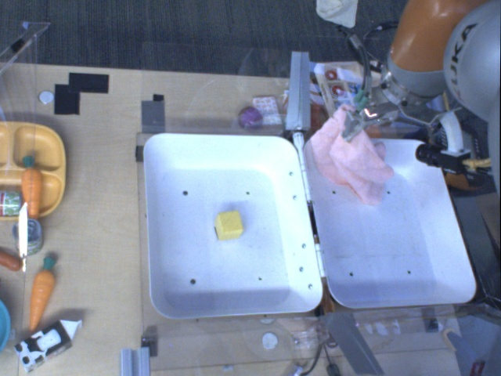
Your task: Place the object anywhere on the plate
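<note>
A pink cloth hangs clamped between the jaws of the gripper over the far left corner of the right bin, while a yellow block lies in the left bin and a yellow divided plate sits far left on the worktop

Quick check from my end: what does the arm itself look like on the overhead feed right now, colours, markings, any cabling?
The arm is grey with a broad orange section above the wrist and dark lettering on the grey shell at the frame's right. Thin dark cables loop near the wrist. The gripper is a small metallic assembly with green and red specks on it. A black fitting juts out below the grey link.
</note>
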Motion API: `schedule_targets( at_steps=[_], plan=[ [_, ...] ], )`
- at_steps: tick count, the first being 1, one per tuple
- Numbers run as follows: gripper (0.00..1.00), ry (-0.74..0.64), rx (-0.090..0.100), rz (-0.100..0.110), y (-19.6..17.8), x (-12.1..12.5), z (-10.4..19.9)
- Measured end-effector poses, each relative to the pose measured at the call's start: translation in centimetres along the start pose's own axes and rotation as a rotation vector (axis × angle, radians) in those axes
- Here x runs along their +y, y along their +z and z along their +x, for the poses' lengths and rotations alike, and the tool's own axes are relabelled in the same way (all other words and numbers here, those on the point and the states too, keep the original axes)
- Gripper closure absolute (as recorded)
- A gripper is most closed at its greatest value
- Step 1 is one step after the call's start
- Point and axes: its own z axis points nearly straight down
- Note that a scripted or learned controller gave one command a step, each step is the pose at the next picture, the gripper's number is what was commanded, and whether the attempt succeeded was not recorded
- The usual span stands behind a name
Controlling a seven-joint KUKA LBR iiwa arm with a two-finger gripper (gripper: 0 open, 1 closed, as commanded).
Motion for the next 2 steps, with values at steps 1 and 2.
schedule_targets(
  at_steps=[1,2],
  plan=[
    [1.0,-0.04,0.002,-0.002,-4.0,3.1,9.0],
    [1.0,-0.027,0.005,0.006,3.2,1.4,17.0]
  ],
)
